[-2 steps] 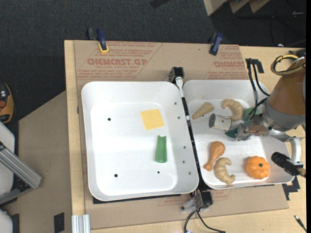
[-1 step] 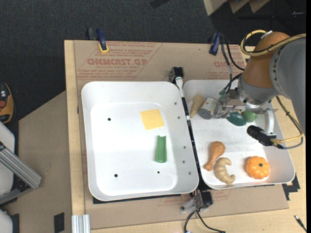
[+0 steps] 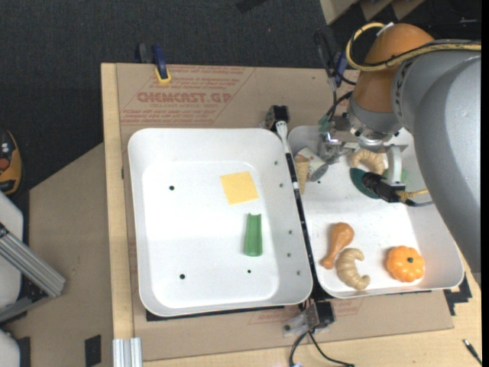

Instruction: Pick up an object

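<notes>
Objects such as the croissant (image 3: 353, 268), drumstick (image 3: 337, 243) and pumpkin (image 3: 404, 264) lie ungrasped in the right bin (image 3: 447, 280) while the end effector (image 3: 325, 159), fingers apart, hovers low at its far end.

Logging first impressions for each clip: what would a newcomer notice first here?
The big grey arm with its orange band reaches in from the right, its gripper low over the right bin's far end. Next come the colours: a small pumpkin, croissant and drumstick near that bin's front, a yellow square and green piece in the left bin.
</notes>
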